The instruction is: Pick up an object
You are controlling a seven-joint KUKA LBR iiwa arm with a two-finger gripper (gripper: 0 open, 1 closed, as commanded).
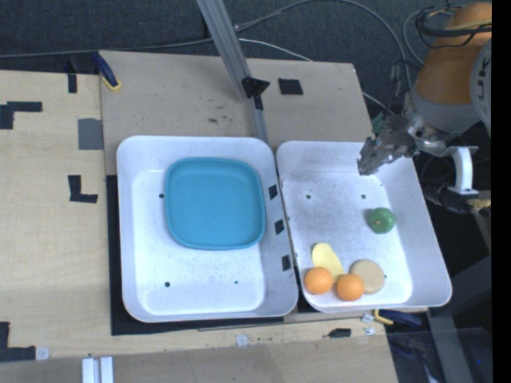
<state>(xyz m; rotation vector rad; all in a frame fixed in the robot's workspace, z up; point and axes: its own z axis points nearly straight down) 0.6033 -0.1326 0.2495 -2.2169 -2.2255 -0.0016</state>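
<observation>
My pincer (372, 163) hovers over the right bin's (427, 290) far edge; whether it is clenched, I cannot tell. Nothing is lifted yet: the green ball (381, 220) lies near below, ungrasped.

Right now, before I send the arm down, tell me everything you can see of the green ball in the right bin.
The green ball is small, round and matte-looking, darker green on its lower side. It lies alone on the speckled floor of the right bin, near that bin's right wall, touching nothing else. The claw hangs above and a little left of it, clear of it. The two orange balls, the yellow piece and the tan disc sit together nearer the front edge, apart from it.
</observation>
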